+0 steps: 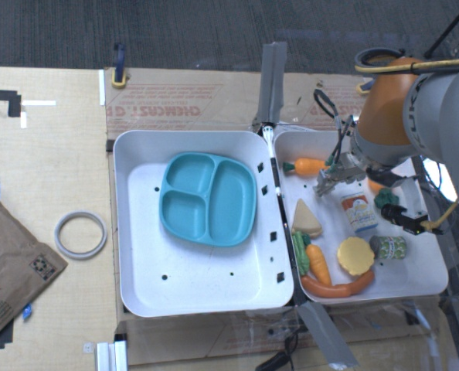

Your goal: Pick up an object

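The gripper (331, 178) hangs low in the right bin (434, 280); whether it is released or clenched I cannot tell; nothing looks lifted; a carrot (307, 165) lies just left of it, a bottle (358, 212) just below-right; the grasp remains.

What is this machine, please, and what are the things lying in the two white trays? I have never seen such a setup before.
This is a robot arm, grey with an orange band, reaching in from the right. One fixed camera looks down on the bench at a slant. Its grasping part, the end effector, hangs over the right bin. That bin holds toy food: a carrot, a sandwich wedge, a second carrot, a sausage, a yellow round piece, a small bottle and a can. The left bin holds a blue divided plate. A tape ring lies on the bench. I cannot see anything held.
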